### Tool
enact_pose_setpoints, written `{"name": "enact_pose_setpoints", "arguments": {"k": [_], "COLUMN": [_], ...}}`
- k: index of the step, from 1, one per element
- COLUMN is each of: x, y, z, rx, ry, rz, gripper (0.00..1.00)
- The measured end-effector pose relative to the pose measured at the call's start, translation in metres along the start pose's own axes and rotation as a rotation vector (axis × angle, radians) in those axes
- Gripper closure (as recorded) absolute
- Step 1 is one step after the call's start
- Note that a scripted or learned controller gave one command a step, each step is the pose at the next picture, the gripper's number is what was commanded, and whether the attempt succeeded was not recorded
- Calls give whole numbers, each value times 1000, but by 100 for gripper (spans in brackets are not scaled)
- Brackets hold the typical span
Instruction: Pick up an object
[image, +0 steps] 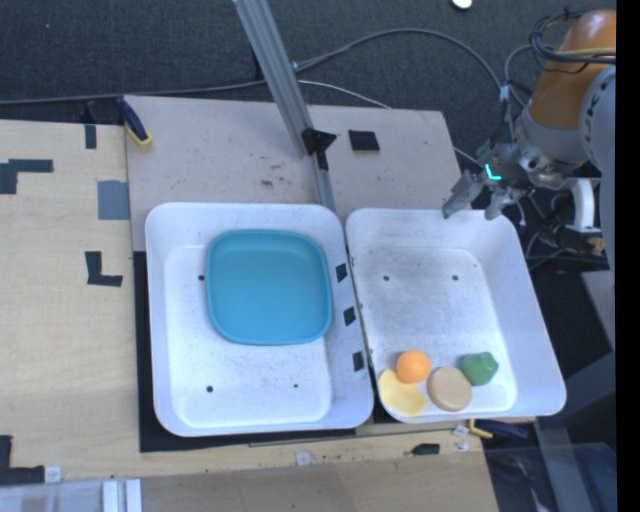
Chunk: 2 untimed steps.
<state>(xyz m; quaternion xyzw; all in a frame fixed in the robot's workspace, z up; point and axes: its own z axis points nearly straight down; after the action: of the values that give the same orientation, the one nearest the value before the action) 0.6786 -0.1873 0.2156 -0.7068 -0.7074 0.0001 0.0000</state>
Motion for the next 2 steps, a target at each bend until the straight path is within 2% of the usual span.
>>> {"name": "enact_pose_setpoints", "arguments": {"k": [1,2], "x": [0,-4], "y": [0,-9], "z": [0,48], "rx": [0,4], "ry": [0,0], "rz": [0,0], "gripper": [0,0]}}
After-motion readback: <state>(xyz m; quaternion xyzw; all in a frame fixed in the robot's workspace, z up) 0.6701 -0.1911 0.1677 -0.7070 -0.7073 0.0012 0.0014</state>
